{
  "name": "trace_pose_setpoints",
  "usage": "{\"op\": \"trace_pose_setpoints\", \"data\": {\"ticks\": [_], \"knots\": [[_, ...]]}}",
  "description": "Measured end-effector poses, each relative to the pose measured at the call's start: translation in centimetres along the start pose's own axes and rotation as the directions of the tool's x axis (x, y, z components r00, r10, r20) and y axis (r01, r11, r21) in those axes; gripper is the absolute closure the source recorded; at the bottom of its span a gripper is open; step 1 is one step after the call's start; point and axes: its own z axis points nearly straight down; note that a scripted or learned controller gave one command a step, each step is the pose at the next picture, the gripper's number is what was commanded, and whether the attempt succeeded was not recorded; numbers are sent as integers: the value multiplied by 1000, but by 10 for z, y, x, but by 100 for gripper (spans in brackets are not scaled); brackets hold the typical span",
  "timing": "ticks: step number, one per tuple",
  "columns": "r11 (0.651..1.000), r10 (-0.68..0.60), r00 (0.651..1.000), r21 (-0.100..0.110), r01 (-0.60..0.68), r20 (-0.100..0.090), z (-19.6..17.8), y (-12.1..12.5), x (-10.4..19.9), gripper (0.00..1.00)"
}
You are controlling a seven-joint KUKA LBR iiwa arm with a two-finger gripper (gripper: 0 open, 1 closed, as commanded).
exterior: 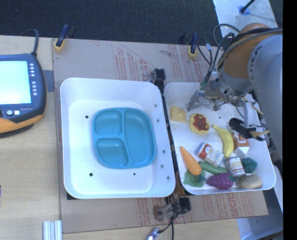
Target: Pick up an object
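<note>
Your tool (204, 100) hangs low over the far end of the right bin (268, 184), its two fingers spread apart with nothing between them. So the pick is not yet done; I'd judge you're at the approach. The nearest candidates lie just in front of it: a yellow wedge of cheese (178, 114) and a small round pizza (200, 123), with a banana (225, 139), a carrot (190, 161) and purple grapes (220, 181) farther toward the near end. The left bin (73, 134) carries a blue divided plate (123, 137). Closing on an item and lifting remain.
</note>
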Motion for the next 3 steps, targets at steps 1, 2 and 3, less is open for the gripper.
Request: {"op": "trace_pose_setpoints", "data": {"ticks": [1,2,3], "knots": [[1000,3,1000,1,-3,0,-19,-58,-43,0],[1000,1,1000,2,-1,1,1,-101,-63,0],[1000,0,1000,2,0,2,-9,-101,-64,100]]}}
